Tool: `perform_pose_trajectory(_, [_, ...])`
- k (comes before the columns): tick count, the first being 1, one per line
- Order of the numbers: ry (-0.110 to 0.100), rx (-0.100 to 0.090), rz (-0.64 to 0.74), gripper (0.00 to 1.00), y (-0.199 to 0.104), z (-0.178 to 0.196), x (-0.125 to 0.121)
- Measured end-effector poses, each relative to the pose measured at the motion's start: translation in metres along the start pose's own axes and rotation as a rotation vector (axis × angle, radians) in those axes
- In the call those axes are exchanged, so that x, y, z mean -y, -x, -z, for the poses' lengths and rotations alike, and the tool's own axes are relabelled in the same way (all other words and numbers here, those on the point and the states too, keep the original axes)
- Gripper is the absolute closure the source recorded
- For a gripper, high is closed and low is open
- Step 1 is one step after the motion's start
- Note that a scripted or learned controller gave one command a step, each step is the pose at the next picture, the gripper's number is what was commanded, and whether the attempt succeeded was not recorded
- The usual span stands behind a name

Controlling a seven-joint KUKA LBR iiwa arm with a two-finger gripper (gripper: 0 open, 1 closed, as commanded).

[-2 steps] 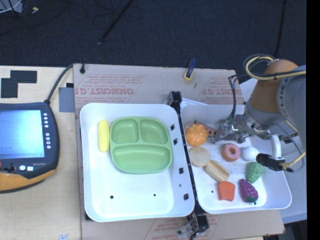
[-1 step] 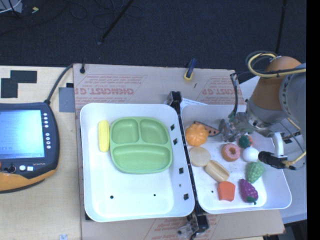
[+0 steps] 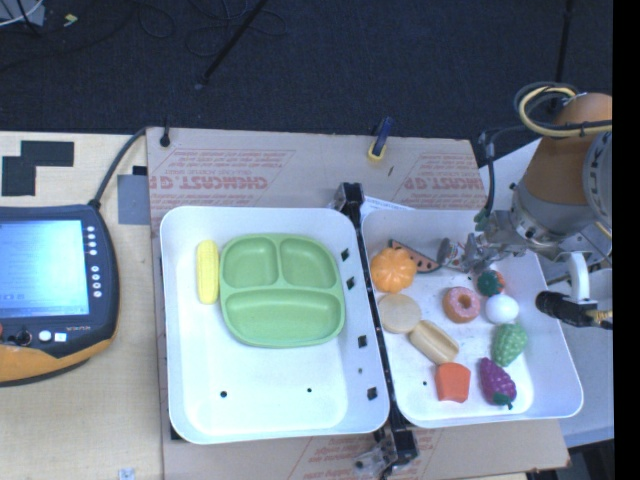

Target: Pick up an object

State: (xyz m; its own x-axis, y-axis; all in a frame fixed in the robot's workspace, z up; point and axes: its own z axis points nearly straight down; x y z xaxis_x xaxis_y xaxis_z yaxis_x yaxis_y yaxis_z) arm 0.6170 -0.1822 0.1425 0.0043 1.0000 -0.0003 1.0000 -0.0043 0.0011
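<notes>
My gripper (image 3: 478, 259) hangs low over the back of the right bin (image 3: 560, 393), just above a small dark green ball (image 3: 489, 284). Around it lie a pink donut (image 3: 461, 304), a white egg (image 3: 502, 309) and a pizza slice (image 3: 418, 257). An orange pumpkin (image 3: 393, 269), a beige round biscuit (image 3: 399, 314) and a bread roll (image 3: 433, 341) sit further left. Green grapes (image 3: 509, 344), purple grapes (image 3: 497, 381) and an orange-red block (image 3: 452, 382) lie toward the front. Nothing visible is held.
The left bin (image 3: 260, 398) holds a green divided plate (image 3: 281, 290) and a yellow corn cob (image 3: 207, 271). A tablet-like pendant (image 3: 50, 288) rests on the bench at the left. The divider (image 3: 365, 298) between the bins stands as a ridge.
</notes>
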Motion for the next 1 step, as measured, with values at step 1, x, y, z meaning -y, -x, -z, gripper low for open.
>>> perform_pose_trajectory(1, [0.0, 0.0, -0.002, 1.0, 0.0063, 0.061, 0.0039])
